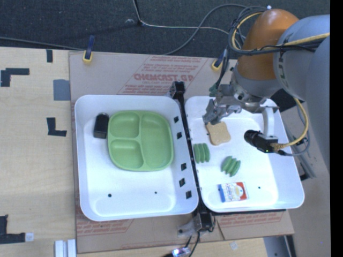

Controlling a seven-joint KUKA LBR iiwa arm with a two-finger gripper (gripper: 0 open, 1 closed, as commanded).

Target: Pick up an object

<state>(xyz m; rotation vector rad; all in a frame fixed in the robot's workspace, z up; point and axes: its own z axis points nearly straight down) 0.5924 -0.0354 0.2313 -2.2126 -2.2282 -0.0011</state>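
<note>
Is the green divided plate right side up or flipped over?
Right side up. The green divided plate lies flat in the left bin, its three compartments facing the camera, all bare.

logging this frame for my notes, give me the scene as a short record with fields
left bin: green divided plate, black block touching its left edge
right bin: tan toast piece, two green pod pieces, small red, white and blue packet
gripper: over the far edge of the toast piece
hold: nothing visibly held
</note>
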